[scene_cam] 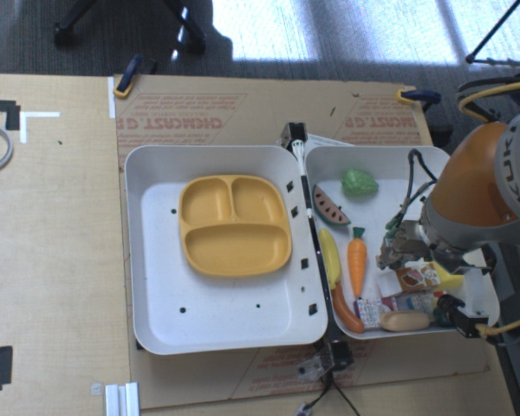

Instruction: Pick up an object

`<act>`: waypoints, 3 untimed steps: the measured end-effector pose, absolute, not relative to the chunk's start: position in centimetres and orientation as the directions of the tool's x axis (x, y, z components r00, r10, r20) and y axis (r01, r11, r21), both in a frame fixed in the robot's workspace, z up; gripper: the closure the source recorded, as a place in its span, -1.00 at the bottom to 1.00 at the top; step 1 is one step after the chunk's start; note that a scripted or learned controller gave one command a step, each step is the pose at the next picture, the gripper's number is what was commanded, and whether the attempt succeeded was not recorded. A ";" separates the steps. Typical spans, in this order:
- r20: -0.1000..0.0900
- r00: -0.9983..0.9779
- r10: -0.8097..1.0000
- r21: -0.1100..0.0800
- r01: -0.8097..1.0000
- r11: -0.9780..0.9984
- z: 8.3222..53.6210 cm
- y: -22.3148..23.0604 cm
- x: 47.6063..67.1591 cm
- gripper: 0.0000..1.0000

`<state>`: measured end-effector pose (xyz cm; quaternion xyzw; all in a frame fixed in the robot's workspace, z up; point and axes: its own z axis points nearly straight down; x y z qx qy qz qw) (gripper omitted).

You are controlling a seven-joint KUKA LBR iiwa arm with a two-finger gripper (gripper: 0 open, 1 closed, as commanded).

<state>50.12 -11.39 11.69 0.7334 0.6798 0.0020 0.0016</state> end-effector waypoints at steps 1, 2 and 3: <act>0.000 0.075 0.997 0.006 0.997 -0.075 11.7 -11.4 50.1 -1.00; 0.000 0.077 0.997 0.007 0.997 -0.077 12.6 -11.4 50.2 1.00; 0.000 0.077 0.997 0.007 0.997 -0.077 12.6 -11.4 50.2 -1.00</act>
